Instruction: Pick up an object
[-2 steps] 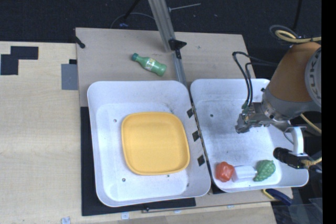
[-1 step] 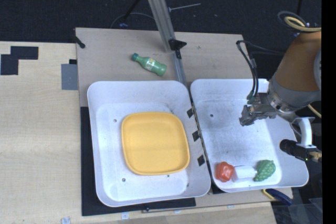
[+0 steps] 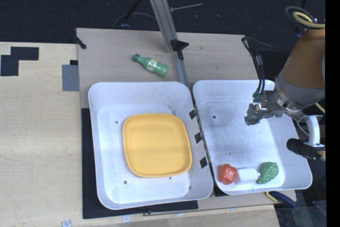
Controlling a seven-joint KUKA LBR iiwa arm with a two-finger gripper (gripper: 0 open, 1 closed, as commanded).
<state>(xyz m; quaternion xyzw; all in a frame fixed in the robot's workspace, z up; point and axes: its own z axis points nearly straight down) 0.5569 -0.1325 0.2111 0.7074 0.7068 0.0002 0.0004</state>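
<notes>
In the right bin [image 3: 234, 94], three small things lie along the near edge: a red pepper-like toy [image 3: 227, 173], a white block [image 3: 246, 175] and a green broccoli-like toy [image 3: 268, 172]. My gripper [image 3: 255, 115] hangs over the right side of this bin, well above and behind those three, with nothing visible between its fingers. The grey arm with its orange band [image 3: 308, 58] comes in from the right. A yellow square plate [image 3: 156, 144] lies flat in the left bin [image 3: 106, 98].
A green bottle [image 3: 151, 65] lies on its side on the bench behind the left bin. An aluminium bar [image 3: 165, 10] slants up from the gap between the bins. Black clips [image 3: 197, 130] join the bins' shared rims.
</notes>
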